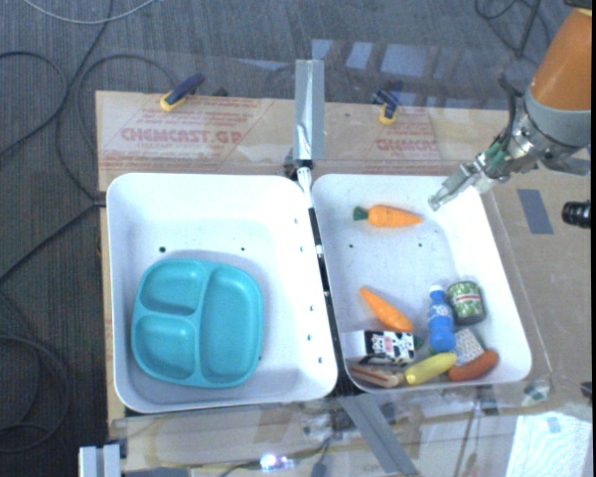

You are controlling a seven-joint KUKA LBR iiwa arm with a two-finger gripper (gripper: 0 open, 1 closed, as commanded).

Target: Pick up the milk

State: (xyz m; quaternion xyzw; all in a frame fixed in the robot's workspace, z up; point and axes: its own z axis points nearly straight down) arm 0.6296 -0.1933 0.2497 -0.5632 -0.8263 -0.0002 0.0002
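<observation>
Reaching in from the upper right, the grey arm [561,78] with its orange band angles down and left, so its gripper [445,198] hangs over the back right part of the right bin [507,266], near a carrot [389,217]. Its slim fingers appear pressed together with nothing between them. The milk [389,346], a small white carton with black patches, lies on its side near the bin's front edge, well apart from the gripper, just beside a second carrot [385,309].
</observation>
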